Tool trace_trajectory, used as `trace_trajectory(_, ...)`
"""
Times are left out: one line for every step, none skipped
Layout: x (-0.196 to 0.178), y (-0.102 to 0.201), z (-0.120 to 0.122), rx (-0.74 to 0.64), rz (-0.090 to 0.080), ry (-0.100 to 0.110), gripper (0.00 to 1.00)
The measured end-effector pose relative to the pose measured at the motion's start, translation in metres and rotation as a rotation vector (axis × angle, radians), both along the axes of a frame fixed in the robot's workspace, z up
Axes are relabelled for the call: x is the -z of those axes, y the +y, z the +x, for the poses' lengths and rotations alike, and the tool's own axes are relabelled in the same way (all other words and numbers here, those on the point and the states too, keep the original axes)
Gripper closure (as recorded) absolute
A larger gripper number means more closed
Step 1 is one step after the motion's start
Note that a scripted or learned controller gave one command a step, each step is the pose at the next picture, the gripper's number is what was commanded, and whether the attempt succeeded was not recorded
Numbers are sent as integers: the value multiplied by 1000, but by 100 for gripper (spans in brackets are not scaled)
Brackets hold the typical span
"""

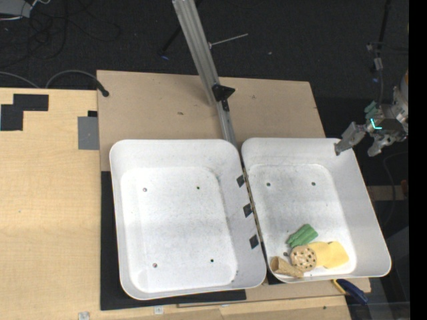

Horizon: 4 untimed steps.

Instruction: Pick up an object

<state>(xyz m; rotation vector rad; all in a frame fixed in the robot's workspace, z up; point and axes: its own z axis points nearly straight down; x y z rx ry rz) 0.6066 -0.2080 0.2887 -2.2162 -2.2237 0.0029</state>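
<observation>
My gripper (361, 143) hangs at the far right, above the back right corner of the right bin (347, 179). Its two fingers are spread apart with nothing between them. Several small objects lie in the right bin's front corner: a green piece (303, 235), a yellow piece (331, 254), a round brown cookie-like piece (303, 257) and a tan piece (287, 267). The gripper is well behind them and off to their right.
The left bin (173, 212) stands beside the right one, joined by black clips (247, 209). A slanted metal rail (203, 62) rises behind the bins. A blue and yellow thing (348, 288) pokes out under the right bin's front edge.
</observation>
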Motion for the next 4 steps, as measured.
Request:
trace_trajectory(44,-2,-2,3,1,4,0)
trace_trajectory(88,2,-2,4,2,4,0)
trace_trajectory(152,7,-6,5,3,6,0)
trace_trajectory(138,5,-5,8,1,0,100)
